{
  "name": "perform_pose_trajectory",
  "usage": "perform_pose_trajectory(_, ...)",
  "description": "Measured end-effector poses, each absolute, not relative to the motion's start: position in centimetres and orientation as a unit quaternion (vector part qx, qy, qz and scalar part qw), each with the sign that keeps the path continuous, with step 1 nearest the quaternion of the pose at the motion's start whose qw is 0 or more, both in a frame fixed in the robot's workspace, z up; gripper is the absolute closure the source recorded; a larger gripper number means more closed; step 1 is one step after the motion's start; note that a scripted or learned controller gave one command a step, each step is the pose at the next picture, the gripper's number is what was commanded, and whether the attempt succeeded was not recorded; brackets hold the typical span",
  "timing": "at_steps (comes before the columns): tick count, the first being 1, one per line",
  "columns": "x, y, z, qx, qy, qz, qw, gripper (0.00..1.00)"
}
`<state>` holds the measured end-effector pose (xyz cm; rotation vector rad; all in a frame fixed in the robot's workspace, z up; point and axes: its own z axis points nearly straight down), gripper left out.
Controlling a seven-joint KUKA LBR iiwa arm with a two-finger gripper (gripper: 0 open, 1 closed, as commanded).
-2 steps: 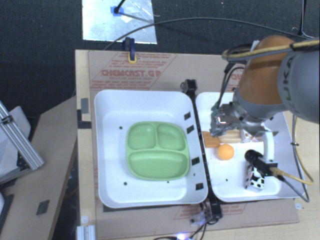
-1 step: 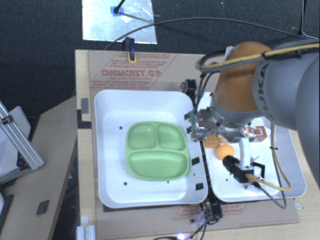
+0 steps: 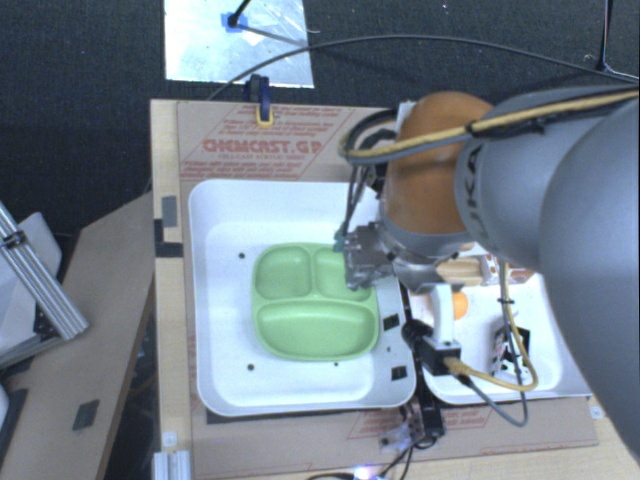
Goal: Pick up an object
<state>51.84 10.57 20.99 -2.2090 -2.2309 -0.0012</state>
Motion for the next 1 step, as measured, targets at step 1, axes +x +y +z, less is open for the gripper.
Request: perform_pose_trajectory(1,51.89,10.24,21.03,-0.706,-0.708,-0.0001,0.000,0.00)
